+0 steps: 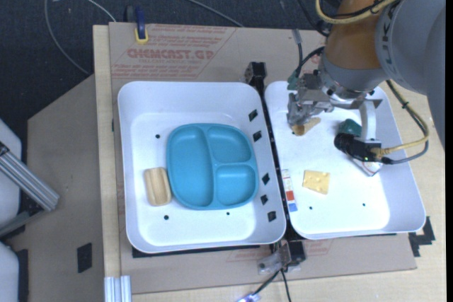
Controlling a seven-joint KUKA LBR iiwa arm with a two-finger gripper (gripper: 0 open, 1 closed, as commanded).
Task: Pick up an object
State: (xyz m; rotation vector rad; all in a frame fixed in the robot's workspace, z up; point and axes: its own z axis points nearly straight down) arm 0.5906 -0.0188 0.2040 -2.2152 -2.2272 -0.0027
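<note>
- The gripper (306, 118) was seen low over the right bin (396, 212), near its far-left corner, with the grey arm (396, 18) reaching in from the right.
- A small tan object (306, 126) was seen just below the fingertips, touching or almost touching them. Whether it was truly between the fingers could not be told.
- The state of the jaws could not be told either, because they were seen from above and partly covered by the wrist.
- A yellow cheese-like piece (316, 182) was lying flat nearer the middle of the same bin, well apart from the gripper.
- A green object (350, 128) was partly hidden beside the gripper body, toward the far edge of the bin.
- In the left bin (134, 152), a blue divided plate (211, 165) was placed in the middle, and a bread-like piece (157, 186) was lying just beside its left edge.
- The step in hand was judged to be the grasp itself, at the tan object.
- For the next move, a firm closing and then a straight lift would be needed. A slip was judged likely, since the object was small.
</note>
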